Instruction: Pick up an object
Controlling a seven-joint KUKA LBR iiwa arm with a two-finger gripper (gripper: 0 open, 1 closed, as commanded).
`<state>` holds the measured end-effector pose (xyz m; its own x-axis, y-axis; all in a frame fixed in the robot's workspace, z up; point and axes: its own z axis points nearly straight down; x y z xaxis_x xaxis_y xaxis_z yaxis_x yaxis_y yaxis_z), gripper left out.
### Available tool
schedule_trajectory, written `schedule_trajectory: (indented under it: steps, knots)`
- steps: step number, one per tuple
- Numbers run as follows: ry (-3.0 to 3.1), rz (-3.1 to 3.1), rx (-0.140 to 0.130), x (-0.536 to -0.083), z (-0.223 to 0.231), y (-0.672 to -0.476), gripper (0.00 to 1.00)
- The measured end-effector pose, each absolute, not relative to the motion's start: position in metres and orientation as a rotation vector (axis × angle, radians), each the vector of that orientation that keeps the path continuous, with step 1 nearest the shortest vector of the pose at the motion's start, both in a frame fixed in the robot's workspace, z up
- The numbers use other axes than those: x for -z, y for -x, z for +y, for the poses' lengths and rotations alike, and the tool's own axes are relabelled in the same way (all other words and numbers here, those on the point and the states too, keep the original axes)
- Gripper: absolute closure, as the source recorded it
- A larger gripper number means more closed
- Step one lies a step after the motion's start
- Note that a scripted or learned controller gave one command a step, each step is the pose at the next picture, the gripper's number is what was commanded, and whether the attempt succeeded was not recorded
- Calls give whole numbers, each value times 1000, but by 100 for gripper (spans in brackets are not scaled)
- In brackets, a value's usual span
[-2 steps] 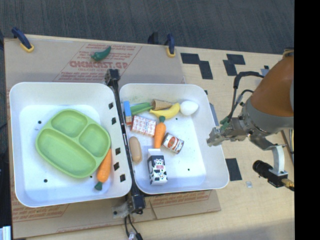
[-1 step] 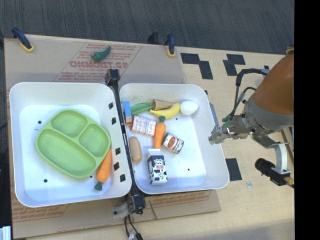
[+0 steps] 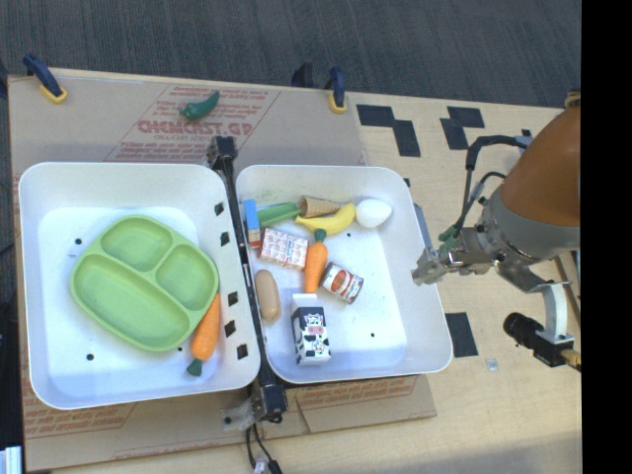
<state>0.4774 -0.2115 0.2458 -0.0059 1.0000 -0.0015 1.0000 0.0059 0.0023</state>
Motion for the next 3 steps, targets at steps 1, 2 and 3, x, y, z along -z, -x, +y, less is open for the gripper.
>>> schedule_trajectory:
  steps: [1,2,3]
  knots:
    - [-2215,2230,3,-235,-211,-477,100]
    - [-2214,2229,2,-237,-211,-477,100]
    - [-2214,2225,-1,-245,-212,-477,100]
